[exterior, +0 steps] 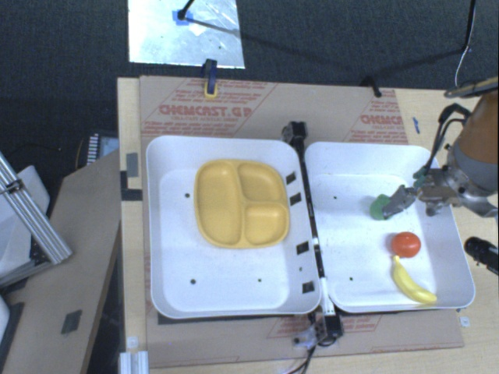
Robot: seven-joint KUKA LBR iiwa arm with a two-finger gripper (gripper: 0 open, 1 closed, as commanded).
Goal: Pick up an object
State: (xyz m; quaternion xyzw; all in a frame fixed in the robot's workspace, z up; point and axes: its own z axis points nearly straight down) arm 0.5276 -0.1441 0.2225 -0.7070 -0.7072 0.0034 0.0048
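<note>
Grasp step. Gripper (pixel 399 199) sits low in the right white bin (pixel 343 170), its fingers pinching a small green lumpy object (pixel 381 206) near bin centre. Next move calls for a straight lift, grip unconfirmed until clear.

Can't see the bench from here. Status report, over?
Gripper low in right bin, at green object; grasp unconfirmed. Tomato and banana lie nearer, apart. Yellow tray in left bin.

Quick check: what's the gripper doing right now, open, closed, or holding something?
Gripper: in the right bin, right against the green object; open or closed cannot be told, and no grasp is visible.
</note>
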